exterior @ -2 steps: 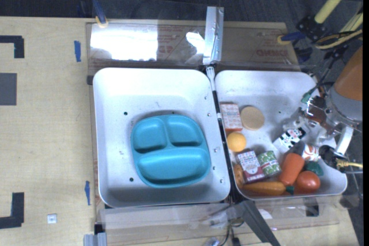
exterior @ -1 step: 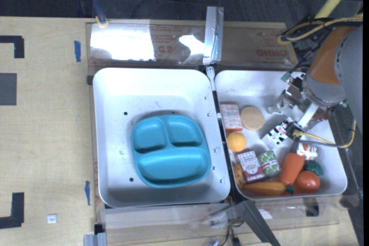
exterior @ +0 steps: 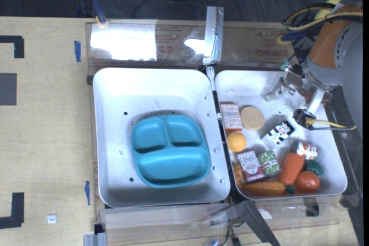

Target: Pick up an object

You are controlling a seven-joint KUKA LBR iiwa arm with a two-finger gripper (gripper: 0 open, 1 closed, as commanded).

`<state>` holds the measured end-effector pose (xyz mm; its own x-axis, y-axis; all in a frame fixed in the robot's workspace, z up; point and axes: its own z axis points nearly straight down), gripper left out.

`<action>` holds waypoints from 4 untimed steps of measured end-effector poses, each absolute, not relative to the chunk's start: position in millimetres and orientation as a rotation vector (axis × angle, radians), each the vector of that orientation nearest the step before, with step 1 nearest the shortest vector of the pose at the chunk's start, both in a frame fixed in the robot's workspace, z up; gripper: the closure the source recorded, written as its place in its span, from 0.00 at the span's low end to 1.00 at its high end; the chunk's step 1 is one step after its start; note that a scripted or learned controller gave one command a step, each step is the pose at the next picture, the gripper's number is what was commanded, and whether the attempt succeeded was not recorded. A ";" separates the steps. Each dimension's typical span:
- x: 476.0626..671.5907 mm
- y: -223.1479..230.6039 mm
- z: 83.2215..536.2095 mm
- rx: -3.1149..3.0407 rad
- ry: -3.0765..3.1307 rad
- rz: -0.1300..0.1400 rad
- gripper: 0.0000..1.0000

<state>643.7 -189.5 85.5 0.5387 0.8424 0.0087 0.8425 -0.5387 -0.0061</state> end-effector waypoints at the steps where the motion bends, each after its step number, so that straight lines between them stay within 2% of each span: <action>1: 570.6 -169.4 124.2 -2.686 -1.626 0.001 0.00; 2: 487.8 -131.1 128.6 -2.783 -1.451 0.000 0.00; 3: 565.3 -148.9 86.3 -2.810 -1.407 -0.003 0.00; 4: 582.6 -163.1 101.4 -2.927 -1.142 0.001 0.00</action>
<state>582.6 -163.1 101.4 0.7357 0.6773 -0.0010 0.6773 -0.7357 0.0004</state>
